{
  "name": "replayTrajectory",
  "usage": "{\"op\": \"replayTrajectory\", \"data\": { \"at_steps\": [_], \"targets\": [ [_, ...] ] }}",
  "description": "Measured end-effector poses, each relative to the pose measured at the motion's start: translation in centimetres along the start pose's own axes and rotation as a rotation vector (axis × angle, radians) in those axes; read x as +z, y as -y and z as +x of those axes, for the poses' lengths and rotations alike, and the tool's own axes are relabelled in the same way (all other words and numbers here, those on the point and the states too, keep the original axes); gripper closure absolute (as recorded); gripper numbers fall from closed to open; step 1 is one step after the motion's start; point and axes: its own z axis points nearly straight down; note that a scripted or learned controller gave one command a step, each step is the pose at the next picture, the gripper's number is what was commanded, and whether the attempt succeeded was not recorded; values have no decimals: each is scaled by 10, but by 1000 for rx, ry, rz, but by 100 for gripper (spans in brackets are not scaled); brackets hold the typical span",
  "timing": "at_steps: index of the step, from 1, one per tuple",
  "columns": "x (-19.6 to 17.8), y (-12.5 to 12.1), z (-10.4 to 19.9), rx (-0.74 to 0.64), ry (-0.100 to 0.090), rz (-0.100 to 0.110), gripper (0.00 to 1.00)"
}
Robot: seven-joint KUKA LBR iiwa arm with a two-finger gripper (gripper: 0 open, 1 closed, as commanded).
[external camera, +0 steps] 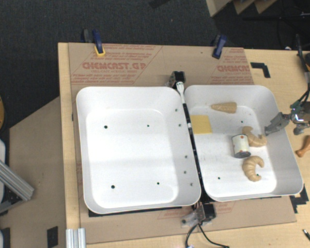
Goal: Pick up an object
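Observation:
The right bin (279, 107) holds several small objects. A tan bread roll (223, 107) lies near its far wall, and a flat yellow square (200, 124) sits by the left wall. A small grey-and-white can (241, 145) lies in the middle, touching a tan pastry piece (256, 139). A croissant (253, 168) rests nearer the front. My gripper (292, 119) is at the right rim of this bin, to the right of the pastry piece, and nothing is visibly in it.
The left bin (82, 138) sits beside the right one on a brown board (119, 61) held by blue clamps (97, 39). A small orange-tan object (304, 148) lies outside the right bin's right rim. Cables run at the front edge (201, 226).

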Motion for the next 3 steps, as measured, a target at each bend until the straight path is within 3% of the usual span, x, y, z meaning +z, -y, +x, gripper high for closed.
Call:
{"op": "replayTrajectory", "data": {
  "at_steps": [1, 2, 3],
  "targets": [
    [-11, -1, 0, -1, 2, -3, 100],
    [-106, 0, 74, -8, 1, -9, 100],
    [-227, -25, 138, -9, 2, -18, 100]
  ]
}}
